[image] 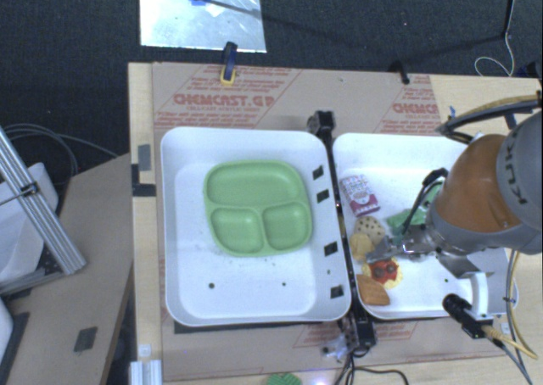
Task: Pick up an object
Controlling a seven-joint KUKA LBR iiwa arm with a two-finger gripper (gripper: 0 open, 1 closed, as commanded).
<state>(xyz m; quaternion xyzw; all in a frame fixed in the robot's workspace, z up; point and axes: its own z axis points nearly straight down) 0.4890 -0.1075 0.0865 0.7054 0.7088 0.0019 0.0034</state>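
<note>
The right bin (pixel 399 154) holds a small pile of objects at its left side. A red and white packet (pixel 358 194) lies farthest back, with a speckled cookie (pixel 370 226) and a yellow piece (pixel 361 245) in front of it. A red toy (pixel 385 270) and an orange-brown piece (pixel 373 292) lie nearest the front rim. A green item (pixel 400 221) is partly hidden by the arm. My gripper (pixel 397 248) is low in the bin, right beside the yellow piece and just above the red toy. Nothing shows between its tips.
The left bin (pixel 182 231) holds a green divided plate (pixel 257 207). The arm's orange band (pixel 475 197) covers the right half of the right bin. A black divider (pixel 335 222) with clips runs between the bins.
</note>
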